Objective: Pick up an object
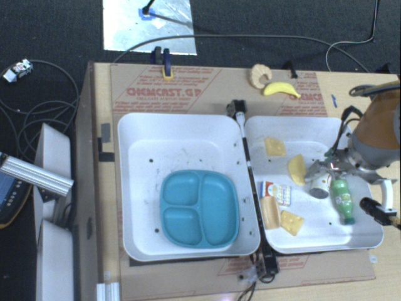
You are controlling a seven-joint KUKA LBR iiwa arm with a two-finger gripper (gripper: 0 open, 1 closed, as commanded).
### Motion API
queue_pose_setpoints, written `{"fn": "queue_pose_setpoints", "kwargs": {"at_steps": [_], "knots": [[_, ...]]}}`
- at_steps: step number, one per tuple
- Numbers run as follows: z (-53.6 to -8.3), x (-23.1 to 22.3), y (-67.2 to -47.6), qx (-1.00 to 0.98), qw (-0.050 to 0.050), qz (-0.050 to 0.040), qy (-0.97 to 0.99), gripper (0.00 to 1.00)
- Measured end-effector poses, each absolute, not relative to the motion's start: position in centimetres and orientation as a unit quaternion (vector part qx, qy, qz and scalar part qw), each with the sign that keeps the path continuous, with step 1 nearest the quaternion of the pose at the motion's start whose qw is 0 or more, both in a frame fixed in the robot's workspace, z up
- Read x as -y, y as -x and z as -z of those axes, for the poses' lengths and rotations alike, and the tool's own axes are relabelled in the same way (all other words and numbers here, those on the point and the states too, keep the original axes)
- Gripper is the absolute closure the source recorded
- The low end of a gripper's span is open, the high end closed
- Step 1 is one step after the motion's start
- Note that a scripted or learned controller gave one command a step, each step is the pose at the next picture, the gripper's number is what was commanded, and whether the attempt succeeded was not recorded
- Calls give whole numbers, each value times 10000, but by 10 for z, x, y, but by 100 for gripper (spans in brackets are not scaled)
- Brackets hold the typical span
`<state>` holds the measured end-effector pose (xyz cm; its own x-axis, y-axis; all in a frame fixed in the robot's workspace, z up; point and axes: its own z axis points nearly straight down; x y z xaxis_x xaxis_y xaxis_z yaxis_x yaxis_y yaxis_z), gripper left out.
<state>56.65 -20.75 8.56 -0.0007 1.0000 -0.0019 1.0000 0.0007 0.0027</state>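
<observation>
Hand (317, 182) hovering low in right bin (313, 129), grip state impossible to tell. Green bottle (343, 199) lying just beside it at 4 o'clock, yellow piece (297, 169) at 10. Nothing lifted; pickup remaining.

Bench (188, 86) with two white bins and loose items along its far edge.

The bench top is brown board with red printing. The left bin (135, 130) and right bin (313, 125) sit side by side on it, rims touching along the middle. Behind the right bin, on the bare board, lie a banana (281, 89) and, just beside it, a pale ring-shaped piece (260, 74). A blue and yellow clamp (164, 61) grips the far edge, left of centre.
</observation>
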Motion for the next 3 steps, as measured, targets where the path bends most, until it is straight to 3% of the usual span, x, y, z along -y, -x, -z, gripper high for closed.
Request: {"fn": "queue_pose_setpoints", "kwargs": {"at_steps": [1, 3], "knots": [[-84, 207, -534, -7074, 6, -2, -7068, 0], [-86, 137, -602, -7085, 10, -8, -7057, 0]]}}
